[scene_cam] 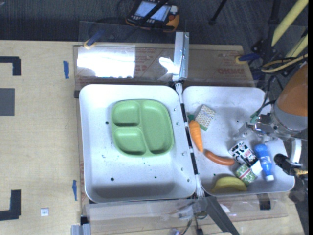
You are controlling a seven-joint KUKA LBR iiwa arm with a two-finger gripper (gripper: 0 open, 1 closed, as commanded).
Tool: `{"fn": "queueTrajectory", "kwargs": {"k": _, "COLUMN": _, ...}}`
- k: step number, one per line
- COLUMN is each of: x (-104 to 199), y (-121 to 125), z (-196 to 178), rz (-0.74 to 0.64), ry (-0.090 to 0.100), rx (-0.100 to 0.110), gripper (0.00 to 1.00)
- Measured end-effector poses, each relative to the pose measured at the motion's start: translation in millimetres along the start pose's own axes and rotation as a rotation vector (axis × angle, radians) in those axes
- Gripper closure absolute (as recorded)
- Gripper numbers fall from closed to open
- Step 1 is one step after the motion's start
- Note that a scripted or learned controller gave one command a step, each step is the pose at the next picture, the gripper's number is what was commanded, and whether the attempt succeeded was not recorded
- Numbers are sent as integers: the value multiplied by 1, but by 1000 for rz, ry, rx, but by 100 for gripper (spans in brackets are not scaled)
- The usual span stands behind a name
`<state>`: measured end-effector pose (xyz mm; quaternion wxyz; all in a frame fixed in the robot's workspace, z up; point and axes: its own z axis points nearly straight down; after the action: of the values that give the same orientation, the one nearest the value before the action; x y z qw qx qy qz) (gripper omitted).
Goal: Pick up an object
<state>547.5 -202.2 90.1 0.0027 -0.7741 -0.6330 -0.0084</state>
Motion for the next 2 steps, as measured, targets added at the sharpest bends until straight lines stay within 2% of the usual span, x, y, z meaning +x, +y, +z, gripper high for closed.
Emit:
{"fn": "queueTrajectory", "kwargs": {"k": 1, "x": 55, "y": -64, "z": 3, "rz": 50, "ry": -16, "rx": -6, "gripper": 0}}
{"fn": "queueTrajectory", "kwargs": {"k": 2, "x": 35, "y": -68, "z": 3, "rz": -155, "ry": -12, "rx": 2, "gripper": 0}}
